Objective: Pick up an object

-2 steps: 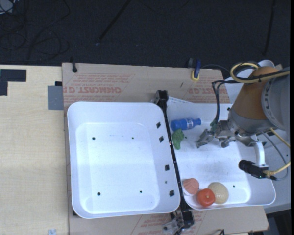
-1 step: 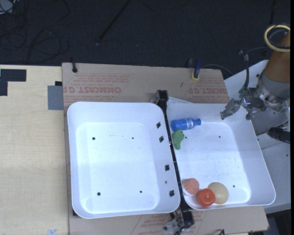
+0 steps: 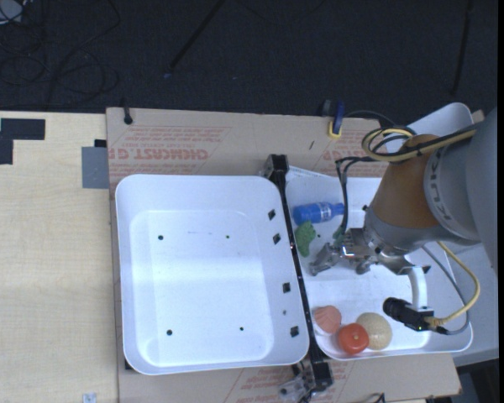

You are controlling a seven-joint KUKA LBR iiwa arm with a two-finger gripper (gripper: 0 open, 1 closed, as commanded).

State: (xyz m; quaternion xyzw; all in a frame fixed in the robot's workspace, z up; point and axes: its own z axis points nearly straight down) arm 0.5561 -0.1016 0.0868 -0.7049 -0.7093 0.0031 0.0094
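Two white bins on my pale desk (image 3: 42, 250), dark floor behind.
Hand (image 3: 323, 260) low in right bin (image 3: 454, 342); grip unclear to me.

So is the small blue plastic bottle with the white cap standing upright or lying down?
Lying down. The blue plastic bottle rests on its side in the right white bin, white cap pointing right, near the divider.

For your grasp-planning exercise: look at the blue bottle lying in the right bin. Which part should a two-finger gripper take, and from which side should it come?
Grip the blue bottle across the middle of its body, coming down from above. It lies on its side, long axis roughly left to right in the camera view, so fingers closing across its narrow width should fit. The green object sits close below it, so care is needed there.
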